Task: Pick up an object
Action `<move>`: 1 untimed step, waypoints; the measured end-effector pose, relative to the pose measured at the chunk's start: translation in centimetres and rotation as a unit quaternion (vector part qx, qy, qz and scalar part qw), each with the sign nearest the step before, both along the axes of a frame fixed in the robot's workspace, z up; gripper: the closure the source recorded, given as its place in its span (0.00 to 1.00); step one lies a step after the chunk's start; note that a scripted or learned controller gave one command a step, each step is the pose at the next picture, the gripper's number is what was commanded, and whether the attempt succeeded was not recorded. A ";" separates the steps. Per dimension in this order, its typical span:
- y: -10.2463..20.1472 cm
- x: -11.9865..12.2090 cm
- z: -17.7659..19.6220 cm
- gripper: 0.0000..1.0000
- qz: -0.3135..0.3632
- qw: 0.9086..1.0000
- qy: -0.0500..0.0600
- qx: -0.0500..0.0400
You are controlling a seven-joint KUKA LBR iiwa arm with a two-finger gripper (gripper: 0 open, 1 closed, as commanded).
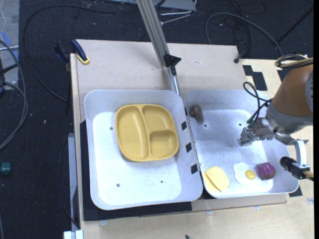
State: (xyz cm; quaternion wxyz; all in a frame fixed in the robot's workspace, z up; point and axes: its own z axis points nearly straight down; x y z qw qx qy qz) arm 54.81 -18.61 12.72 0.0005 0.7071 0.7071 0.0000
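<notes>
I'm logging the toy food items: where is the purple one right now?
The purple item lies in the right bin, near its front right corner, just right of the fried egg.

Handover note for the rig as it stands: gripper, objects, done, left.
Gripper: low over the right bin, mid-right; nothing seen between its fingers.
Right bin objects: brown piece at the top left corner, yellow piece, fried egg and purple piece along the front edge.
Left bin: yellow divided plate.
Done: nothing picked.
Left: grasp and lift one object.
</notes>
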 end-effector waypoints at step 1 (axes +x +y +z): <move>0.8 -0.3 5.8 1.00 0.001 1.000 -0.001 0.000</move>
